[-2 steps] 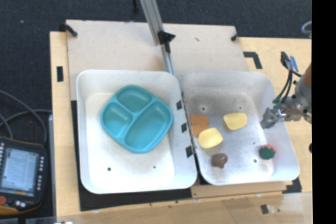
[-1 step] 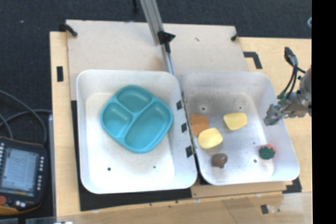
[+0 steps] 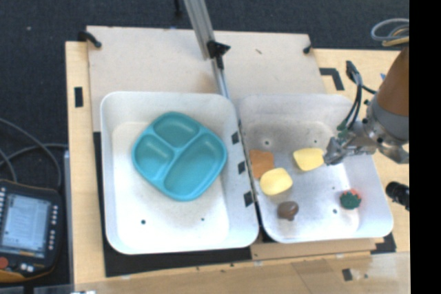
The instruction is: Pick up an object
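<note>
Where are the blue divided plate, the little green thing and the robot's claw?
blue divided plate [image 3: 180,155]: camera view, its central ridge.
green thing [image 3: 351,200]: camera view, its top.
gripper [image 3: 331,154]: camera view, its tip beside a yellow piece [image 3: 308,160].

Both bins [image 3: 117,148] white, faintly grey-smudged; divided plate [image 3: 180,155] teal; two lumps [image 3: 308,160] pale yellow; flat square [image 3: 261,162] orange-tan; round piece [image 3: 288,209] dark brown; small item [image 3: 351,199] green, touched red; arm [image 3: 394,96] grey, orange-banded; bench [image 3: 275,55] tan.
</note>
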